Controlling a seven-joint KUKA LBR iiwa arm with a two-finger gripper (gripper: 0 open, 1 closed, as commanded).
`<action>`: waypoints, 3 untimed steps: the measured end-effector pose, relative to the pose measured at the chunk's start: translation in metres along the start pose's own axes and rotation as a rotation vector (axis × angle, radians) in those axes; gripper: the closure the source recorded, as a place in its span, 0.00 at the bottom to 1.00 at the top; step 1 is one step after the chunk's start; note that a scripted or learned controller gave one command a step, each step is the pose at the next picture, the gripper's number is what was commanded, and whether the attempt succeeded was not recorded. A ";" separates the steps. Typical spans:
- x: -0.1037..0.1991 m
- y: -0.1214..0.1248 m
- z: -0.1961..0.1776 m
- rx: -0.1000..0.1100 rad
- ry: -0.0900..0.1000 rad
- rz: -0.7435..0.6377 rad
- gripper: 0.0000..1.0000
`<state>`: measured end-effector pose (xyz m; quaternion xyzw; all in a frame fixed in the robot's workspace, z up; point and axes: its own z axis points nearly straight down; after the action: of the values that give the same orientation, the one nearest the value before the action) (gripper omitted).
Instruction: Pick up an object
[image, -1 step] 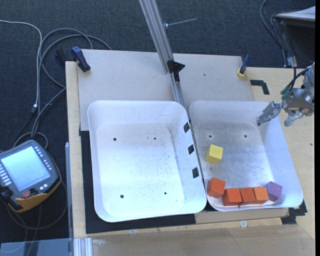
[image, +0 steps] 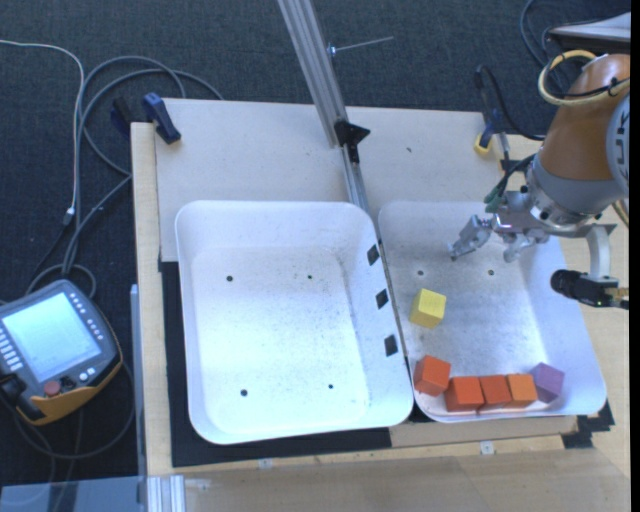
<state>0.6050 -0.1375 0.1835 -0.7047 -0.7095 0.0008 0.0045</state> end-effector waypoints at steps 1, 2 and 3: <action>0.053 -0.035 0.089 0.004 0.000 0.003 0.00; 0.050 -0.032 0.074 -0.009 -0.004 0.007 1.00; 0.033 -0.022 0.085 -0.010 -0.006 0.007 1.00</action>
<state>0.5824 -0.1045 0.0991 -0.7073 -0.7069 -0.0005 -0.0010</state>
